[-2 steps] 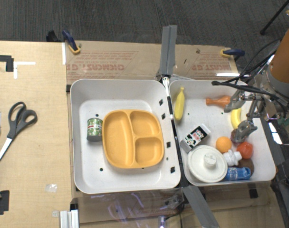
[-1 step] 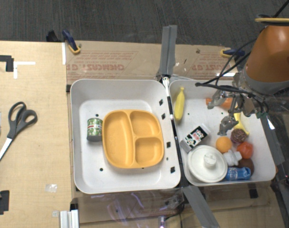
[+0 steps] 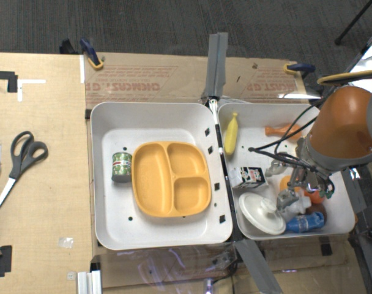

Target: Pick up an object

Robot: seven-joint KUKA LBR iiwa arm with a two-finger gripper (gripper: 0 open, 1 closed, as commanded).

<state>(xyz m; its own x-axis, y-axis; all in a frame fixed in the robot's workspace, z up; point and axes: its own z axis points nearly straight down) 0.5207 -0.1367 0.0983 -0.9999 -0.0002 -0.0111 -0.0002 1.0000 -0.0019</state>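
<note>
Grey hand (image 3: 288,199) low over white dish (image 3: 259,214)

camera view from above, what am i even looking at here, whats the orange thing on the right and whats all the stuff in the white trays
You are looking down at a slant from one fixed camera above a workbench. The orange and grey shape on the right is a robot arm reaching in, with cables trailing from it. At its end is the claw, low over the right bin; I cannot tell whether it grips anything.

The left bin holds a yellow divided plate with a small green can touching its left edge.

The right bin is crowded: a banana near its left wall, a small black and white packet, a white round dish, a blue item and some orange pieces I cannot identify.

On the wooden benchtop to the left lie black-handled scissors.
</note>
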